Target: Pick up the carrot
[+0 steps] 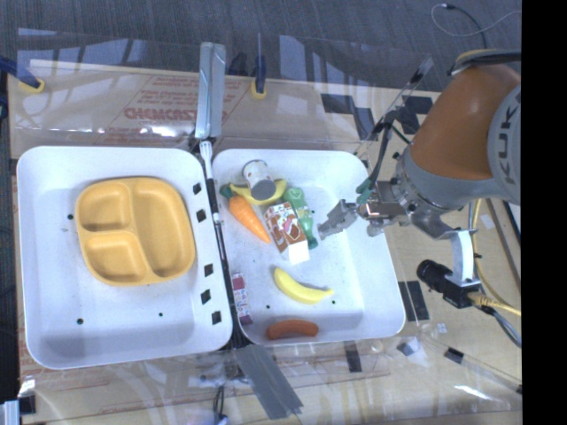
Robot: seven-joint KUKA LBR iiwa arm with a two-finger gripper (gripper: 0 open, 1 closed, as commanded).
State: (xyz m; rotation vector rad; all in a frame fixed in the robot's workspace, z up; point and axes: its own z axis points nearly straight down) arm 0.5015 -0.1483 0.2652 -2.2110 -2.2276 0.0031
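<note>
The tool (335,219), whose grip state I cannot tell, is hovering in the right bin (376,304) while the carrot (249,219) is lying wedged between the bin's left wall and a carton (289,228), risking a grab of the carton instead.

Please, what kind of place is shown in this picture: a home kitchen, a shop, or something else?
Most likely a robot test bench in a lab. A robot arm reaches over two white bins; toy-like food such as a carrot and a banana lies in the right bin, and cables trail on the floor.
</note>
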